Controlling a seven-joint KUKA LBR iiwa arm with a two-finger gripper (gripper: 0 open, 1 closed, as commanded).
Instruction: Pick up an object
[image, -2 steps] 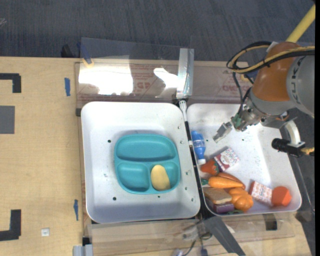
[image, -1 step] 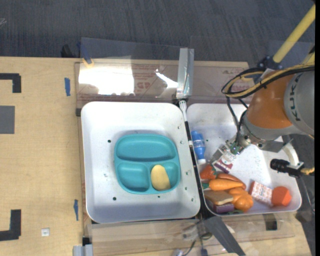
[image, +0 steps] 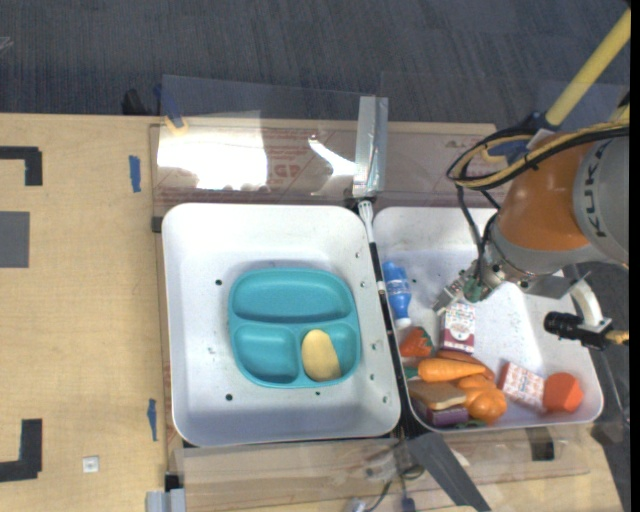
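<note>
Two white bins side by side on bench (image: 70, 300). Left bin (image: 190, 250) holds teal divided tray (image: 285, 300); yellow potato-like item (image: 320, 354) in tray's lower right compartment. Right bin (image: 430, 235) crowded: blue-capped bottle (image: 398, 290) along left wall, small red-white carton (image: 459, 326) mid-bin, carrot (image: 453, 370) just below it, orange item (image: 486, 404) touching carrot, pink-white box (image: 521, 383), red-orange ball (image: 564, 391) near lower right corner. Arm with orange band (image: 535, 205) enters from right; gripper (image: 470, 287) low over right bin, just above carton. Finger state unclear.
</note>
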